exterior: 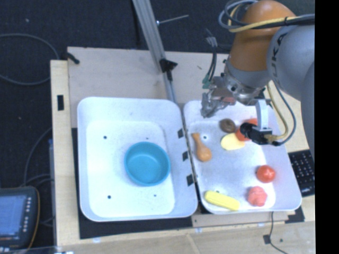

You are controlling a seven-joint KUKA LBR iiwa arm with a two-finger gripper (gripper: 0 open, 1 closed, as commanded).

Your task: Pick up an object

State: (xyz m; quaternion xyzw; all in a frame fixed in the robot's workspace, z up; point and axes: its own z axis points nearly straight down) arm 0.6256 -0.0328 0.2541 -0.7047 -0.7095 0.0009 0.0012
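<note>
Hovering over the right white bin [280, 194], its grip unreadable from here, the claw [212, 106] is nearing a small brown rounded object [228, 125] lying just beside it; centring before closing looks wise.

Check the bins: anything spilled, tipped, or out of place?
Nothing stands out. The blue bowl sits upright in the left bin; the toy foods lie scattered inside the right bin, none over the rim. The end effector hangs at that bin's far-left corner.
</note>
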